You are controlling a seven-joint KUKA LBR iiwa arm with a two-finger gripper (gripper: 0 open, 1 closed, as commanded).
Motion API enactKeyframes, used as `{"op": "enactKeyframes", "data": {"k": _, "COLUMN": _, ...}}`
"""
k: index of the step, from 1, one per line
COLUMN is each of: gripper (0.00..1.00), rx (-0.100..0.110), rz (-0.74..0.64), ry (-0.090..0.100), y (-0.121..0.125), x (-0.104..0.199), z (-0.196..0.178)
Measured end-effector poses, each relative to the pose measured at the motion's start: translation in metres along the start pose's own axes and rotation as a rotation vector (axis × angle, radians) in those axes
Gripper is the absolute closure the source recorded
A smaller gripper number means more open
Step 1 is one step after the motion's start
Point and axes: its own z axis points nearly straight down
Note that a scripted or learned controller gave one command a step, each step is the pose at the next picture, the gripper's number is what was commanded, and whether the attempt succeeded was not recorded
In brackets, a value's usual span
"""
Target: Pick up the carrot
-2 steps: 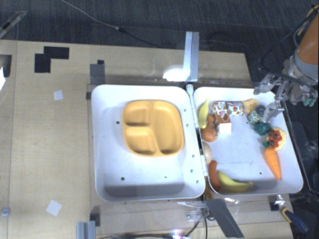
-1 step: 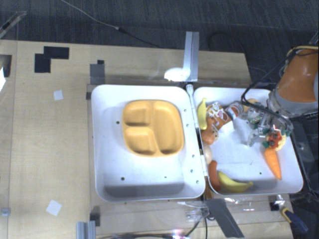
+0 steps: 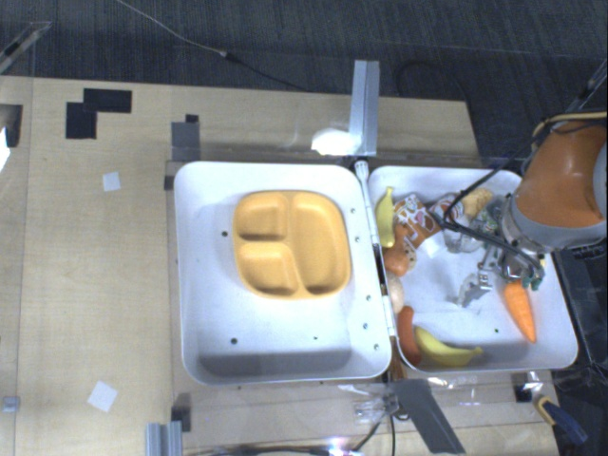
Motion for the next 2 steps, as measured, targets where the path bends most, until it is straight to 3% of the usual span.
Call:
{"op": "enactKeyframes", "data": {"k": 1, "gripper": 1.0, "rx": 0.001, "rz": -0.006, "ry": -0.012, "y": 0.001, "x": -0.004, "z": -0.014}}
{"op": "enactKeyframes", "data": {"k": 2, "gripper": 1.0, "rx": -0.001, "rz": -0.122, "ry": 0.005, "y": 0.001, "x": 0.037, "z": -0.02}}
